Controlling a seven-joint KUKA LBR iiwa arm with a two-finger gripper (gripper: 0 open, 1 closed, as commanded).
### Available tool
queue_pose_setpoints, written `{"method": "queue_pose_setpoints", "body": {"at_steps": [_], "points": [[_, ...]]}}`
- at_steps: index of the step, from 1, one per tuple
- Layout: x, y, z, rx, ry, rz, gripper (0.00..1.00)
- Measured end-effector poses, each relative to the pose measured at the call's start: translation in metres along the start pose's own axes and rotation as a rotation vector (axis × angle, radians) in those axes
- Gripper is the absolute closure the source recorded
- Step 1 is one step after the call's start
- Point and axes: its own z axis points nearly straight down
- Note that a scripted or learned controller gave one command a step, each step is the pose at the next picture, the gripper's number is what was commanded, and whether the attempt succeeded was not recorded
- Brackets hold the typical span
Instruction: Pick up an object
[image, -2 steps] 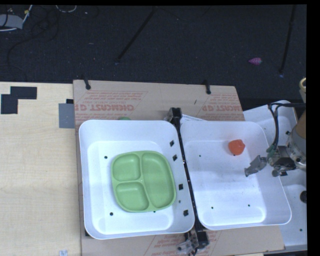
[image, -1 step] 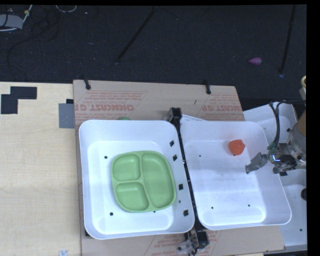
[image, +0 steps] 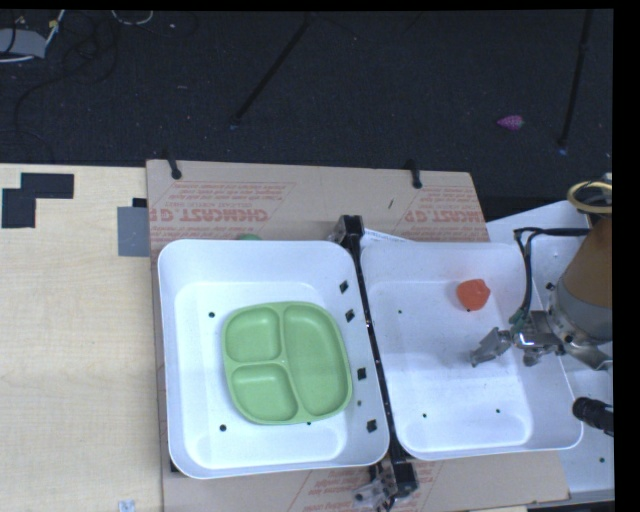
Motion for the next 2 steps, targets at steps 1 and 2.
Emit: {"method": "queue_pose_setpoints", "body": {"at_steps": [1,2], "points": [[0.001,-0.001,0.054,-0.001,0.0,0.0,0.0],[0.0,0.0,0.041,-0.003,-0.001,0.003,1.0]]}}
